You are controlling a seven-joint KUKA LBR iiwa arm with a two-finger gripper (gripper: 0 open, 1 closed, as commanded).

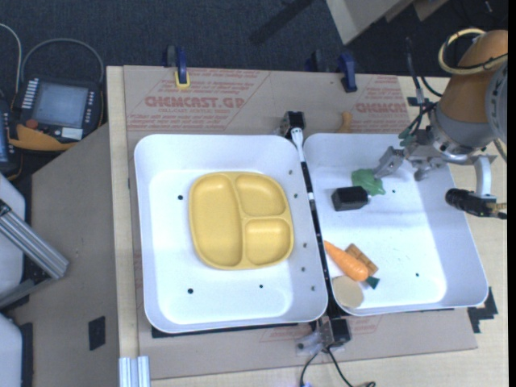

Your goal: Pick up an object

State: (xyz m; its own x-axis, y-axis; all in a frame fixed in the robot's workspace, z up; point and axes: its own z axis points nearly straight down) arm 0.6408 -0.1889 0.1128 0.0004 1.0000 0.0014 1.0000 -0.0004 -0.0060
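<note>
In the right bin (451, 256) lie a green object (369, 181), a black block (350, 197), an orange carrot (345, 258) with a brown piece (364, 259) beside it, and a pale round disc (348, 292). My gripper (405, 166) hangs over the bin's back part, just right of the green object and apart from it. It is open, with nothing between its fingers. The grey arm with its orange band (472, 63) comes in from the upper right.
The left bin (161, 216) holds a yellow divided plate (240, 218). A black cable connector (472, 202) hangs over the right bin's right side. Clamps (182, 69) sit at the bench's back edge. A pendant with a screen (56, 107) lies at far left.
</note>
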